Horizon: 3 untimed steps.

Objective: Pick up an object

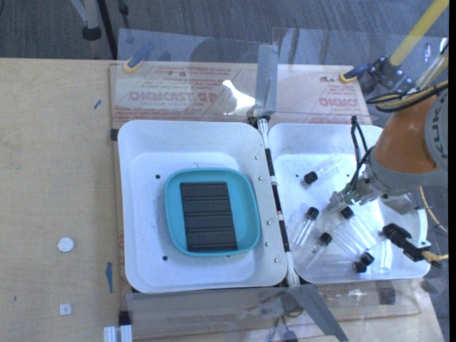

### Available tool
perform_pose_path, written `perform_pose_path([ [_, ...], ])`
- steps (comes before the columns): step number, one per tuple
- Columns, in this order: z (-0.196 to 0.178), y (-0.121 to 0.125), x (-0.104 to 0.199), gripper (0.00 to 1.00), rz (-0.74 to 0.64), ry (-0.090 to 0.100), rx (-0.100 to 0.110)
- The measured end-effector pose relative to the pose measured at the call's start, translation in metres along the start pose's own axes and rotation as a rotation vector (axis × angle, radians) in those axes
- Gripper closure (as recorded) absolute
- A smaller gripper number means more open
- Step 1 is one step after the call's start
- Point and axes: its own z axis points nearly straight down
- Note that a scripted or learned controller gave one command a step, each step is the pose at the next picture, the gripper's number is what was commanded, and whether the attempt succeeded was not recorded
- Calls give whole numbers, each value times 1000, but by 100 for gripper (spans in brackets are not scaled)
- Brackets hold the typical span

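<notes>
Light wooden desk (pixel 50 162) fills left side. Grey carpet floor (pixel 214 6) along top. Clear plastic sheet (pixel 192 84) with red print behind bins, bright glare on it. Stand legs (pixel 89 9) top left.

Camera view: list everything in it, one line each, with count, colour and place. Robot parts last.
Bins: two, white, side by side on the bench.
Tray: one, teal, in the left bin, with a dark ribbed insert in it.
Vials: several, clear with black caps, scattered in the right bin; exact count hard to tell.
Clear panels: along the back of the bins, red print on them.
Disc: one, white, on the wooden bench at left.
Arm: one, grey with an orange band, over the right bin.
Gripper: one, low among the vials in the right bin; too blurred to tell whether it grasps anything.
</notes>
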Motion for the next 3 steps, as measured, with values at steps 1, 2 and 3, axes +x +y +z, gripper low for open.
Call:
perform_pose_path([
  [1, -96, 70, 63, 100, -47, 5, 8],
  [2, 0, 53, 17, 100, -42, 0, 0],
  [3, 1, 53, 17, 0, -42, 0, 2],
])
